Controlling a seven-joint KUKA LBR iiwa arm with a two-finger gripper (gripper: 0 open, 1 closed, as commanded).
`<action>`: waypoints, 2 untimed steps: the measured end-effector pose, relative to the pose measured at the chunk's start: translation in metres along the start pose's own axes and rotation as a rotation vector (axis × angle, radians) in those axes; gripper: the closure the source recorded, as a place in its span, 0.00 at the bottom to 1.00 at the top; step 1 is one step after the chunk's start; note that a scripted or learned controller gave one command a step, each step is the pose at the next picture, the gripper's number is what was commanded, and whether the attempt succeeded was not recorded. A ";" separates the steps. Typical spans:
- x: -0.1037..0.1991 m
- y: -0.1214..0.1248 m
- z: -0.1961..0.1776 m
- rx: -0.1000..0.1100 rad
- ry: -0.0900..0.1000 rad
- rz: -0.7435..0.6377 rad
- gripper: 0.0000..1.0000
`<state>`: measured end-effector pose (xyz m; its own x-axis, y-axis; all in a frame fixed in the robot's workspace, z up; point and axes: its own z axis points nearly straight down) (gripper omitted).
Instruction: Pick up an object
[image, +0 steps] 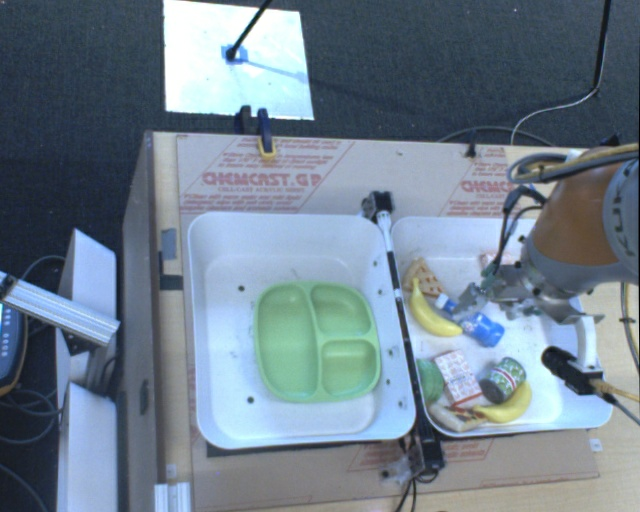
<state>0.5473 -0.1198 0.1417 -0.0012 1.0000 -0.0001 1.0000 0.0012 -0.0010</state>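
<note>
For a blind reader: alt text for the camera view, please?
The arm reaches from the right over the right bin, which holds two bananas, a blue item, a can and a small box. The left bin holds a green divided plate.

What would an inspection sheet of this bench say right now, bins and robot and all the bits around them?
Surface: board-topped bench carrying two shallow white bins, left bin and right bin.
Job's things: right bin holds a banana, a second banana, a blue object, a small can, a patterned carton, a green item and a snack packet.
Clutter: green divided tray lying in the left bin.
Grippers: gripper low over the right bin near the blue object; finger state unclear.
Cables: cables looped at the arm; a white cable on the floor.
Surroundings: dark carpet, a pale sheet beyond the bench, equipment at left.
</note>
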 end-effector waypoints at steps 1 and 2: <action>-0.025 -0.003 0.057 -0.002 0.000 0.000 0.00; -0.025 -0.002 0.047 -0.004 -0.001 -0.001 1.00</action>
<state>0.5455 -0.1450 0.0947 -0.0023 1.0000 -0.0007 1.0000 0.0023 0.0034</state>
